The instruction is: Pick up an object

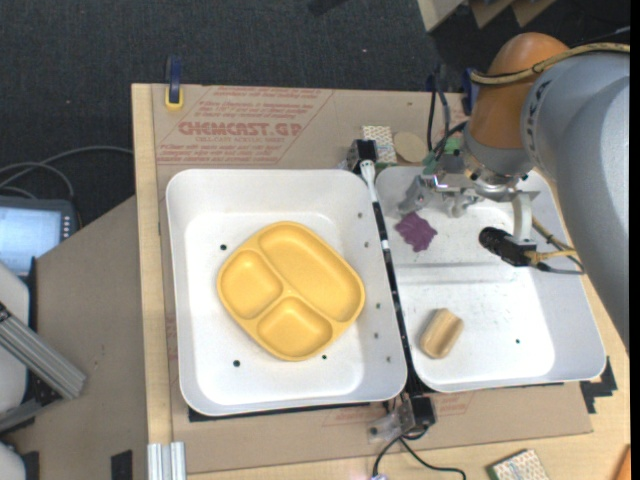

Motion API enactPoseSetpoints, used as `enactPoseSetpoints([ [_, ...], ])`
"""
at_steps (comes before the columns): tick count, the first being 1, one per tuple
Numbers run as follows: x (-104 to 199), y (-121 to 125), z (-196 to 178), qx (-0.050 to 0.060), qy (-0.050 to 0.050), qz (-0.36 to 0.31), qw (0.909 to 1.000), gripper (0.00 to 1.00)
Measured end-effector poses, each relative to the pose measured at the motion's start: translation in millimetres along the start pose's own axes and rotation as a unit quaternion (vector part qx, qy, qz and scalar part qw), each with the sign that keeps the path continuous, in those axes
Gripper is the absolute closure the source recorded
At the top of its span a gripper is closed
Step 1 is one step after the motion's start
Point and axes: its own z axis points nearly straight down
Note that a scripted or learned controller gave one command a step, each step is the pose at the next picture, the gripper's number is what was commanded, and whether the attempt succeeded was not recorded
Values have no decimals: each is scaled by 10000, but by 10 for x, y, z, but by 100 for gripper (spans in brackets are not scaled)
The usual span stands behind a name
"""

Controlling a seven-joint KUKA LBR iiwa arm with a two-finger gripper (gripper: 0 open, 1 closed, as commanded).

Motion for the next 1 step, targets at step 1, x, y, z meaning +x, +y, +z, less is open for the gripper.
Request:
enactPoseSetpoints([
  [1, 32, -512, 8, 17, 3, 26, 10000, 0],
])
